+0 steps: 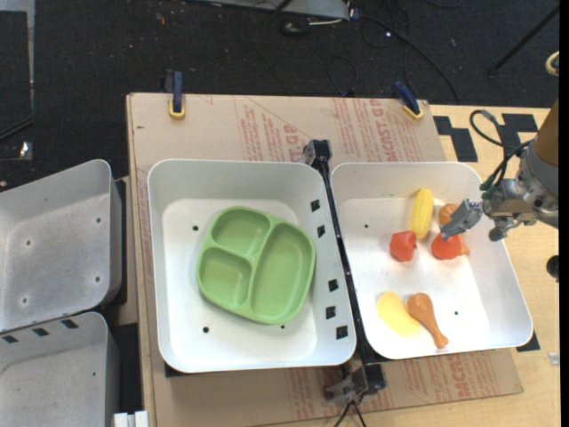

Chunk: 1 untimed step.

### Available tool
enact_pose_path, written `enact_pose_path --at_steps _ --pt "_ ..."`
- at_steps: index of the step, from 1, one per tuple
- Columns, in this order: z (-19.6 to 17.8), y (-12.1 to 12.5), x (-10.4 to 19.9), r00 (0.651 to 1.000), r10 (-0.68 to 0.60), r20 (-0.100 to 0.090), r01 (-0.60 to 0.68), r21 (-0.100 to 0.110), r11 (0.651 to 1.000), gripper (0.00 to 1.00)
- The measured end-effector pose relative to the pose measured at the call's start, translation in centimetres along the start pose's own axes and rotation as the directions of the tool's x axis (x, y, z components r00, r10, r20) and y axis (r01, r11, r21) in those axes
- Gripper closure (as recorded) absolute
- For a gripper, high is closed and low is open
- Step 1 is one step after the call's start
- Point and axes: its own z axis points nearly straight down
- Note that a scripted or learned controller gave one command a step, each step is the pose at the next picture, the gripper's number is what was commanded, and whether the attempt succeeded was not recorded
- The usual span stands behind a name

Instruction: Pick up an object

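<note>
grey arm (544, 163) low, fingers (459, 220) spread

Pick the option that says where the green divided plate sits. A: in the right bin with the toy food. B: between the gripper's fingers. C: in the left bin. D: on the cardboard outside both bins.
C: the green plate lies flat on the floor of the left bin, while the toy food, such as the corn, lies in the right bin.

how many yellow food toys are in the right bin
2. A corn cob stands near the bin's far side, left of the gripper. A yellow lemon-like piece lies near the front, touching a chicken drumstick. More could be hidden under the gripper.
</note>
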Motion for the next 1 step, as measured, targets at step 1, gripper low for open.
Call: enact_pose_path --at_steps 1 --pt "-0.68 0.24 0.05 1.0 -0.003 0.003 0.004 -0.012 1.0 0.0"
